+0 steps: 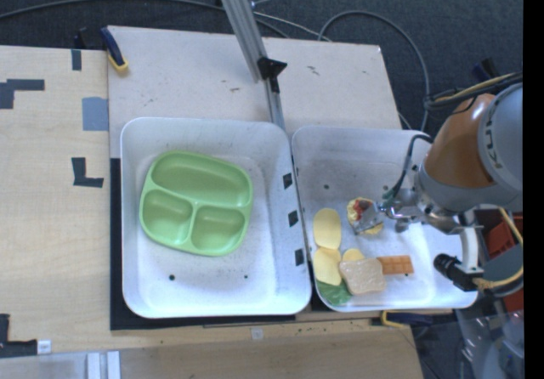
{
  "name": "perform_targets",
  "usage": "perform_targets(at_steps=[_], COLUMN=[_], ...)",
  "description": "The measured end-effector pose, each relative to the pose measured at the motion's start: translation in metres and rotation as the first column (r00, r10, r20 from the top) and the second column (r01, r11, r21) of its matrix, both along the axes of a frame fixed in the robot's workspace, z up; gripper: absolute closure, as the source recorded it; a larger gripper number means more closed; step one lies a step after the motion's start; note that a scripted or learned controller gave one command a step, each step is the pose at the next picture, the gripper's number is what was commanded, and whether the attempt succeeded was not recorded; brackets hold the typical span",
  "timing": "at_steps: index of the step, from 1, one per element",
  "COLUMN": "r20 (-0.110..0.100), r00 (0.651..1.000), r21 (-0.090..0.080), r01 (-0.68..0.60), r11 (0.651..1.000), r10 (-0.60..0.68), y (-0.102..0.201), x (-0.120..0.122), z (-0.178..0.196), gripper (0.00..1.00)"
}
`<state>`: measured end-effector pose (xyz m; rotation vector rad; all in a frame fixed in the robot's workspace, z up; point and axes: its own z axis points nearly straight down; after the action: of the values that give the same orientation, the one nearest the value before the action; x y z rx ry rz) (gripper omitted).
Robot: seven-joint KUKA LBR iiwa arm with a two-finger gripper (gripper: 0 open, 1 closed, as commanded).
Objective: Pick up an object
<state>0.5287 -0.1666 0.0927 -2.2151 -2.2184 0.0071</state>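
The gripper (384, 214) is low inside the right bin (357, 141), its tip just beside a small red-and-yellow object (364, 213); how it is set cannot be told from this angle, and nothing can be seen held. The arm (463, 156), grey with its orange band, reaches in over the bin's right wall.

Location of candidates: all lie in the near half of the right bin. Two pale yellow oval pieces (327, 229) sit along the left wall, one in front of the other. A tan bread-like slice (364, 276) lies in front of them over a green scrap (333, 291), with an orange cracker-like block (395, 265) touching its right edge.

Handling, as judged: these look like light plastic toy foods, stiff and probably smooth, so they may slide if pinched at an edge. The small red-and-yellow object is nearest; it should be taken across its narrow middle. The flat slice offers little to grip from above.

The left bin (136, 284) holds a green divided plate (197, 203)
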Motion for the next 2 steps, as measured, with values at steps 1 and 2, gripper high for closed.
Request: perform_targets(at_steps=[1, 2], r20=[0.004, 0.011], r00=[1.0, 1.0], r21=[0.0, -0.003], r01=[-0.001, 0.001], r11=[1.0, 1.0], r10=[0.001, -0.001], y=[0.001, -0.002], x=[0.001, -0.006], z=[0.013, 0.071], gripper=[1.0, 1.0])
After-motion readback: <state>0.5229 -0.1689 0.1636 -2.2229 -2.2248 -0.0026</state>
